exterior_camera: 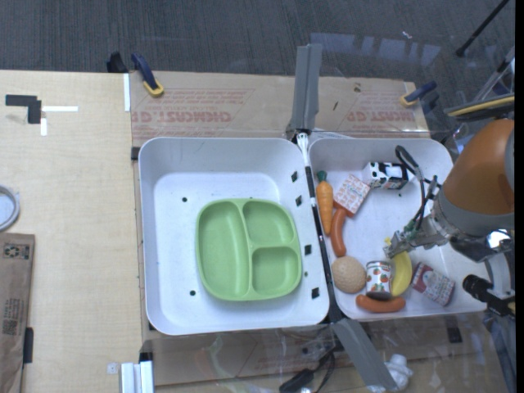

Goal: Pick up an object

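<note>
While the gripper (403,242) sits low in the right bin (434,155), just above the banana (401,273), I cannot tell how it is set or whether it has anything. Risk: crowding. A small can (377,277) touches the banana's left side and a sausage (381,303) lies just below, so a descent may nudge neighbours or slip off the curved peel.

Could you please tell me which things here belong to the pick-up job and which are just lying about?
Job: gripper, banana, small can, sausage, carrot, toy cow.
Lying about: green divided plate, blue clamp, tape roll.
</note>
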Motion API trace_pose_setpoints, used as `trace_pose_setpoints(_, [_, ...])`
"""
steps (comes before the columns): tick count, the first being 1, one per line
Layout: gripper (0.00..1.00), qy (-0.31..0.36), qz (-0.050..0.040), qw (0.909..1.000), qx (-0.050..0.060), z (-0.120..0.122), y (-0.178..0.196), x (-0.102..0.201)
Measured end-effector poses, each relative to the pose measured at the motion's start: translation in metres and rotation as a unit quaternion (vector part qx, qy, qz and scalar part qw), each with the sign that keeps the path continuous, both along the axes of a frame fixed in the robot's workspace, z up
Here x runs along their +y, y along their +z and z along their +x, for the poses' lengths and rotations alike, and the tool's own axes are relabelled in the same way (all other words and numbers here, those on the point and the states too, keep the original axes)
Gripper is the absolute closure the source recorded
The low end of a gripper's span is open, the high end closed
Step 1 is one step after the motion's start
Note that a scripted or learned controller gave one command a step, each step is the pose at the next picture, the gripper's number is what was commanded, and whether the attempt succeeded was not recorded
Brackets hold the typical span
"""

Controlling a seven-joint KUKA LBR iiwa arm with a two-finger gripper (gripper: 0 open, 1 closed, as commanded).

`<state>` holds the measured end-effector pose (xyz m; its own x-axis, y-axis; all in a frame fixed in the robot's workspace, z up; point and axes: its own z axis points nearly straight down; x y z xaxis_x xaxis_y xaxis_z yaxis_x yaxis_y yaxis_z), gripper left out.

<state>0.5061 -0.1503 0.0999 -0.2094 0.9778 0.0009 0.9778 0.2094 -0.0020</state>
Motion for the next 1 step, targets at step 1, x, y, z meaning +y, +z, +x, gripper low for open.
trace_pose_setpoints(1, [1.0,0.002,-0.0008,1.0,-0.001,-0.0042,0.1382,0.0642])
